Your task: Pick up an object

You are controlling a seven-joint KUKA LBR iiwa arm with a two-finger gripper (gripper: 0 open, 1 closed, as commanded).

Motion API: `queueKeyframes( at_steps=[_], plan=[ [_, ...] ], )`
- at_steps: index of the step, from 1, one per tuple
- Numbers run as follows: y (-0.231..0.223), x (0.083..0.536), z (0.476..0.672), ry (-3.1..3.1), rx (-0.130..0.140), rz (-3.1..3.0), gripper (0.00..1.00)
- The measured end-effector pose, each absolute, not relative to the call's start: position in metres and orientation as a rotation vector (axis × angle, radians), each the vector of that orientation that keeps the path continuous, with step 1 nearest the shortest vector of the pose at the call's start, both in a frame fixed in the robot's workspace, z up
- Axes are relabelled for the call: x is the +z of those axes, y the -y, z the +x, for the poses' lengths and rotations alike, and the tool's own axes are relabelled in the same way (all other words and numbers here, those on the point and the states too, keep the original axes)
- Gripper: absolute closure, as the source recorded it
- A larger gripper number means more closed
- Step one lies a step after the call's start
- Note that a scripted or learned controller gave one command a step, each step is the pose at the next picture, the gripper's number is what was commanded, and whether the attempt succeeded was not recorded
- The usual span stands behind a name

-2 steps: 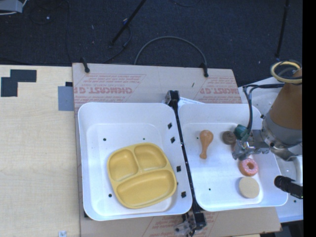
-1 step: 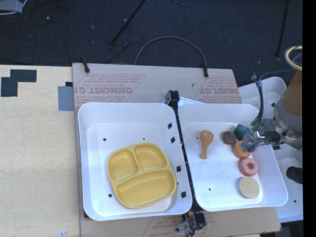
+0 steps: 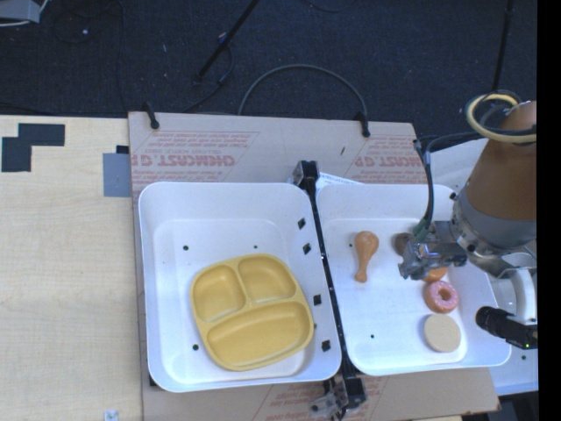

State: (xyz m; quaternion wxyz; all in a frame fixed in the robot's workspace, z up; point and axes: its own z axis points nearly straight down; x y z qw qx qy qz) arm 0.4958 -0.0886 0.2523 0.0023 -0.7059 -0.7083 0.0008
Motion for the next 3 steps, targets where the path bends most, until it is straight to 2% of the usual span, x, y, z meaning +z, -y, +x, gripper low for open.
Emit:
queueKeyframes(
  at_steps=[1,3],
  plan=[
    [0.035,0.237,0.490,2.222,0.003,-2.213,1.00],
    [-0.075,0.215,0.497,2.223,0.005,-2.212,1.00]
  ],
)
